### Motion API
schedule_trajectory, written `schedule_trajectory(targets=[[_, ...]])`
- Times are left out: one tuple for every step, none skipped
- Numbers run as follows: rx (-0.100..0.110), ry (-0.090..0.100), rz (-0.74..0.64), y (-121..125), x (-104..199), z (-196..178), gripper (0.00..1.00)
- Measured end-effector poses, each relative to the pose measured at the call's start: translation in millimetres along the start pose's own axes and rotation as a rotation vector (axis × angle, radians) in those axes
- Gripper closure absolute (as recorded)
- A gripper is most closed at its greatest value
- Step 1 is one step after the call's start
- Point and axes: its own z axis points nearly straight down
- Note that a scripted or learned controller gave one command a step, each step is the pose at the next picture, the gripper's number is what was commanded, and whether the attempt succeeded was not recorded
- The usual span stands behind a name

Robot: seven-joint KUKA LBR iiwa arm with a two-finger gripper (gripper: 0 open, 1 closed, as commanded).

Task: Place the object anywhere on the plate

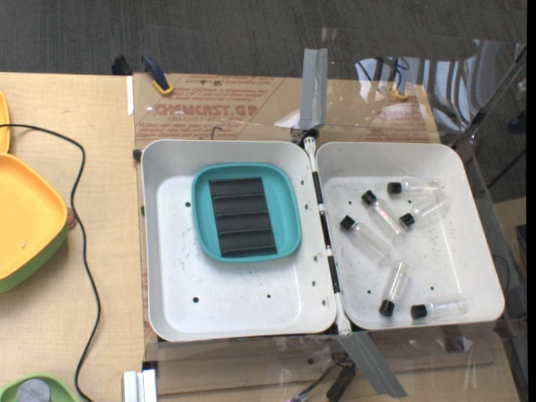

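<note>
A: Had anything reached the plate in the left bin?
B: No. All the vials lay in the right bin, well apart from it. No jaws showed, so their state I couldn't tell.

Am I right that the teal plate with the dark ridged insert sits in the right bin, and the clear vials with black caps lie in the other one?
Not quite: the camera view shows the teal plate with its dark ridged insert in the left bin. The clear vials with black caps lie in the right bin.
</note>
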Motion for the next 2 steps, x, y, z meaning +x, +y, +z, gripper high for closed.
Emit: schedule_trajectory(targets=[[0.002, -0.002, 0.130, -1.1, -9.7, 0.8, 0.00], [0.002, -0.002, 0.287, -6.0, -17.4, 0.9, 0.00]])
